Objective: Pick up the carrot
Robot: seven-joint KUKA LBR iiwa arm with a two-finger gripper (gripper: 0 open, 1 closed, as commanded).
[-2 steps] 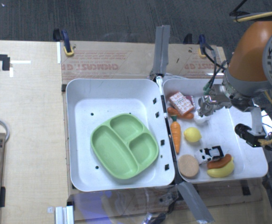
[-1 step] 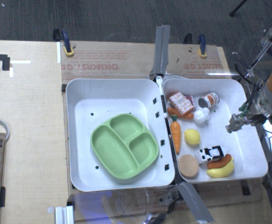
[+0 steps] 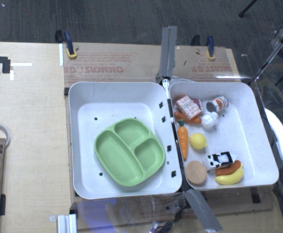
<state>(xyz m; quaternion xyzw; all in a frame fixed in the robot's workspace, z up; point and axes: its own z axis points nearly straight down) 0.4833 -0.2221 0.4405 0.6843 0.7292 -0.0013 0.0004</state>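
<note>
Camera view: carrot (image 3: 182, 139) lies in right bin (image 3: 250, 144) beside green plate's (image 3: 129, 152) bin; gripper state untellable.

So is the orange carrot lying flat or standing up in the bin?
Lying flat. The orange carrot lies lengthwise on the floor of the right white bin, along its left wall, green top pointing away from the camera.

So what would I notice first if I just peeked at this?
Probably the big green plate with three sections, lying alone in the left bin. Next, the heap of toy food in the right bin: an orange carrot by the near-left wall, a yellow ball beside it, and a banana at the front.
</note>
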